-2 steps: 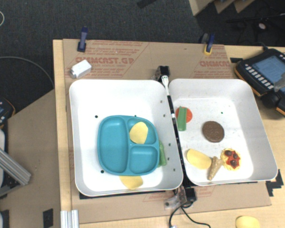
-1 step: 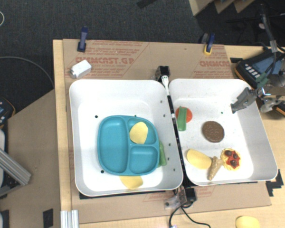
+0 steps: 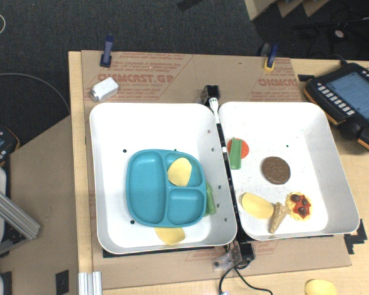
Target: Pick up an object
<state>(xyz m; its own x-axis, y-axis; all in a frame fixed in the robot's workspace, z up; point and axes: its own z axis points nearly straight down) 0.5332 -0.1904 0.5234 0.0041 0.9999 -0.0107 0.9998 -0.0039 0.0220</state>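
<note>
Two shallow white bins side by side on a cardboard-covered tabletop [image 3: 172, 72], touching along a black seam.

In the left bin [image 3: 104, 165]: a teal divided plate [image 3: 149, 189], filling most of the floor. On its far right compartment, a pale yellow piece [image 3: 179, 172]. Tucked partly under the plate's near rim, a second yellow piece [image 3: 170, 234]. Wedged between the plate's right edge and the bin wall, a thin green strip [image 3: 210, 200], hard to make out.

In the right bin [image 3: 307, 121]: a green-and-red item [image 3: 236, 152] close against the left wall. Near it to the right, lying apart, a brown disc [image 3: 275, 169]. Nearer still, a yellow lump [image 3: 257, 205] touching a tan stick [image 3: 277, 217], and just beside that a red-and-yellow piece [image 3: 299, 205]. Crowded together, those three, close to the near wall.

Outside the bins: a small white block [image 3: 104, 89] far left on the cardboard, a blue clamp [image 3: 107, 51] and a yellow clamp [image 3: 270, 56] at the far edge, a black handheld controller [image 3: 347, 97] far right, and a yellow object [image 3: 320, 287] at the near right.
</note>
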